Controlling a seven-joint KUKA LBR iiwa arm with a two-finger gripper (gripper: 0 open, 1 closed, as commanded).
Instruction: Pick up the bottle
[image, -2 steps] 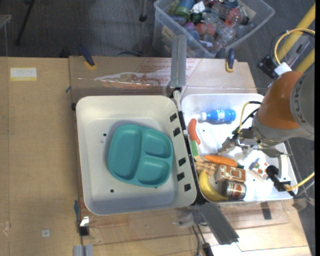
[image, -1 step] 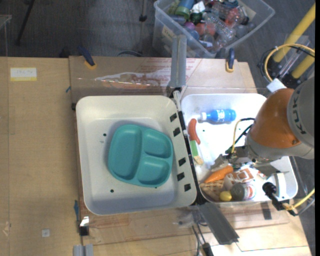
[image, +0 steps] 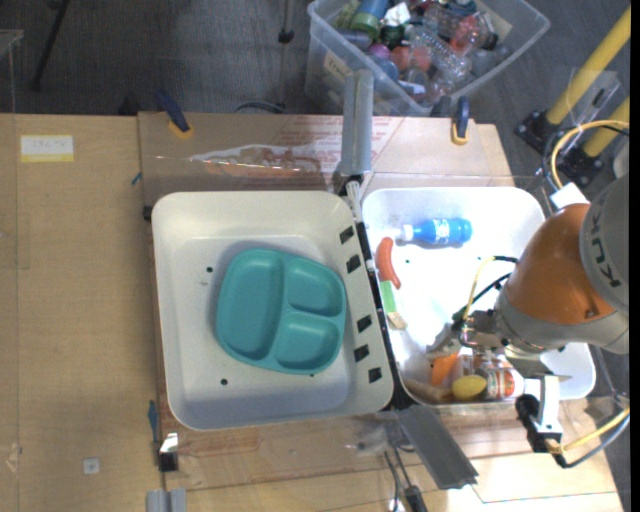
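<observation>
Camera view: my gripper (image: 468, 352) low in right bin (image: 520, 215), finger state unclear; blue bottle (image: 437, 232) apart; teal tray (image: 280, 310) in left bin (image: 185, 300).

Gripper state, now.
Gripper: cannot be told; it sits low in the right bin, apart from the blue bottle.

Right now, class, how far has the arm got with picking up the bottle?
Done: nothing yet. The blue bottle lies on its side at the right bin's far end. In hand: the gripper hovers over small items at the near end. Left: reaching, grasping and lifting it.
</observation>
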